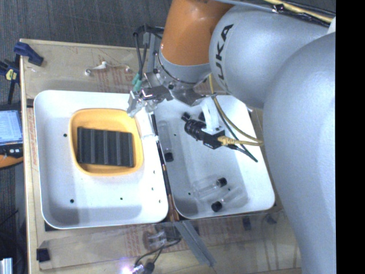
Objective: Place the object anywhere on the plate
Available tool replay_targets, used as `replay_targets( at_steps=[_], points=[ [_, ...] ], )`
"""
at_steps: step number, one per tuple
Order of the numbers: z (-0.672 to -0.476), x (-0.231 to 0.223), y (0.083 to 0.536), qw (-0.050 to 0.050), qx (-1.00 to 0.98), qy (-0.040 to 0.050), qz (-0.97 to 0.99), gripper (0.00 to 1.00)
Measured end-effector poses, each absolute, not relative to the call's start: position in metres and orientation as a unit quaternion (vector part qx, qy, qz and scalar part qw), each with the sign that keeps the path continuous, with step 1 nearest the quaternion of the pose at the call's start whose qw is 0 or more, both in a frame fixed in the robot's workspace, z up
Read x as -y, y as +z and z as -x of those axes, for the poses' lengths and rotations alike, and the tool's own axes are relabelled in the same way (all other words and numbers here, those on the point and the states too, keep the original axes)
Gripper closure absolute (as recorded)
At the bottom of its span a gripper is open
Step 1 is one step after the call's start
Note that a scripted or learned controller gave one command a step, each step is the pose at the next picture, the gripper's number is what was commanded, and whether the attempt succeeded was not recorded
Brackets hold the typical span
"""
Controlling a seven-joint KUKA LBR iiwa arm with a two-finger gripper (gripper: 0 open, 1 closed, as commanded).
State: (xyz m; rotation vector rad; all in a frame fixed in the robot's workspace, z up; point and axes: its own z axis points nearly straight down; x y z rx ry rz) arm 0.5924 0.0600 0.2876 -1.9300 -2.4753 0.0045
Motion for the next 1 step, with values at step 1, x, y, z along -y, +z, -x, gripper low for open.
replay_targets(
  at_steps=[1],
  points=[
    [-0.5925,-0.06,0.2879,0.001,0.789,0.0011,0.615,0.0]
  ],
)
